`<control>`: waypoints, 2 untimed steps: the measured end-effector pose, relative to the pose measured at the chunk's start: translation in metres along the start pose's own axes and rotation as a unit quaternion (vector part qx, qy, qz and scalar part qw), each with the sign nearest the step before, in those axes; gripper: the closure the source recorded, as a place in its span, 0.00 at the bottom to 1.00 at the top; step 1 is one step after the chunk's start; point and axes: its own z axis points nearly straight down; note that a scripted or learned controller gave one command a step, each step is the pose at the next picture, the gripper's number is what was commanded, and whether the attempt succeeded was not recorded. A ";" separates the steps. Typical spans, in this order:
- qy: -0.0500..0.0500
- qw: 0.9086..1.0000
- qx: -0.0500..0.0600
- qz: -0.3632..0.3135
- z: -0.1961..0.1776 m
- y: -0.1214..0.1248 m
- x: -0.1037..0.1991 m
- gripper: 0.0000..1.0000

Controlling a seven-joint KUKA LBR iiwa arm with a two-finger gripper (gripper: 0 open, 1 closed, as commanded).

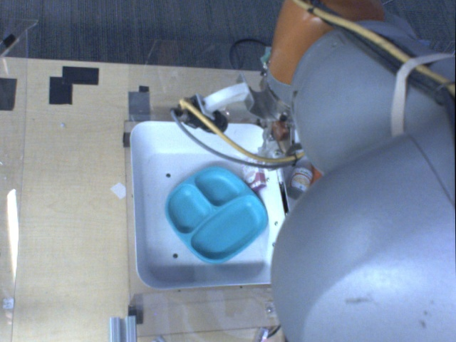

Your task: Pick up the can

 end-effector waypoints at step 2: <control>0.000 1.000 0.000 -0.005 0.070 -0.059 -0.051 1.00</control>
